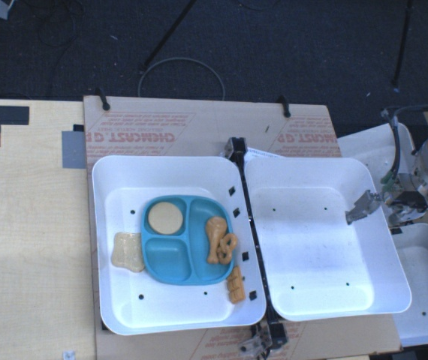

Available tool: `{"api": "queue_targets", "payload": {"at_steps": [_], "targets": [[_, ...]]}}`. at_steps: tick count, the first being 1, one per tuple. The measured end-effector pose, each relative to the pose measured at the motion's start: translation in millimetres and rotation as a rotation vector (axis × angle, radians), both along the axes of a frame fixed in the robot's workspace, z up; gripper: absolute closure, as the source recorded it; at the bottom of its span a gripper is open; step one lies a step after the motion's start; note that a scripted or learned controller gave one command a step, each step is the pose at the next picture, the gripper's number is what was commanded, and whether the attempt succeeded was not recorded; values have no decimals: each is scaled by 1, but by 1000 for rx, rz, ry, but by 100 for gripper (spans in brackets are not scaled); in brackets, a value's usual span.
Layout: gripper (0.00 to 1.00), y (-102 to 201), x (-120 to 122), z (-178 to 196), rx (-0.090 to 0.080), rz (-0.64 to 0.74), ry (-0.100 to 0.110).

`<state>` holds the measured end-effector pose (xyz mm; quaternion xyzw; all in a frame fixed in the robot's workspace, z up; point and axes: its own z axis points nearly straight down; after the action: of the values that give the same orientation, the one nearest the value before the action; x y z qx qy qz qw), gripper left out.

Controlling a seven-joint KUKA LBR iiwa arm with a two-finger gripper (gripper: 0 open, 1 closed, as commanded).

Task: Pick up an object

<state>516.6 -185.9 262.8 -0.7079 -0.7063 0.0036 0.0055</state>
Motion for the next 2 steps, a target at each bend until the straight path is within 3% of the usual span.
{"api": "queue_targets", "payload": {"at_steps": [1, 2], "targets": [[0, 0, 2, 6, -3, 2, -12], [0, 2, -3, -38, -1, 3, -7]]}}
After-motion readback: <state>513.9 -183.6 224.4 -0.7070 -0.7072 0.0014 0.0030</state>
